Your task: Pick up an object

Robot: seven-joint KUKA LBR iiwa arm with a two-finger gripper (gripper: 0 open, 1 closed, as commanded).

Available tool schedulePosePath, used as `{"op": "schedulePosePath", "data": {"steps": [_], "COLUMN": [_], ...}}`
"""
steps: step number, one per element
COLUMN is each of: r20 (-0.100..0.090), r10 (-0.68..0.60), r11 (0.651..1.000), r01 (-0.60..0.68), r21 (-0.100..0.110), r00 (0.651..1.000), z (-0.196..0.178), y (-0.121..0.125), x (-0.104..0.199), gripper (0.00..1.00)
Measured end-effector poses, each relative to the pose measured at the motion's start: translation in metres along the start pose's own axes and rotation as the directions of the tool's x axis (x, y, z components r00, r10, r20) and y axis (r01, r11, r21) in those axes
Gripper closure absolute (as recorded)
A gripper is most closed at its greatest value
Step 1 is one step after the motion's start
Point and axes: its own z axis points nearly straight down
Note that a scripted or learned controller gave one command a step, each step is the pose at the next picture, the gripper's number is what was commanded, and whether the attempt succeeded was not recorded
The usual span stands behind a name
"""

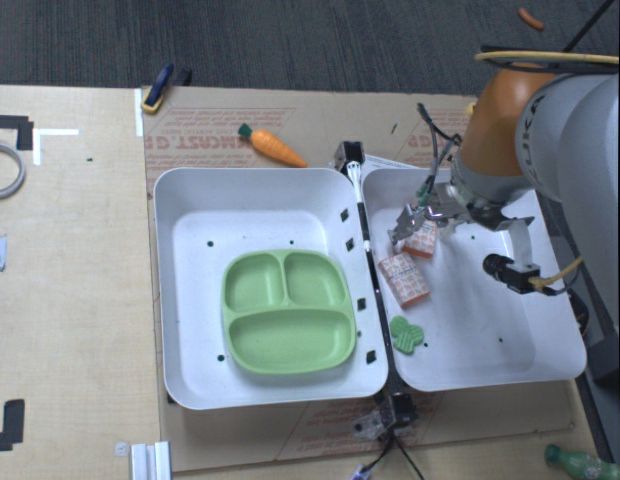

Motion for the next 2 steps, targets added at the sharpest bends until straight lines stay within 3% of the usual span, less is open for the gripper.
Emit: {"op": "schedulePosePath", "data": {"steps": [1,2], "r20": [0.001,0.002], "r10": [0.001,-0.244], "r11": [1.000,0.970], "r01": [-0.001,0.244], "r21": [0.000,-0.002], "r00": [1.000,0.970], "z": [-0.010,-0.100], "y": [0.000,-0.004], "x": [-0.001,0.029], "gripper": [1.00,1.00]}}
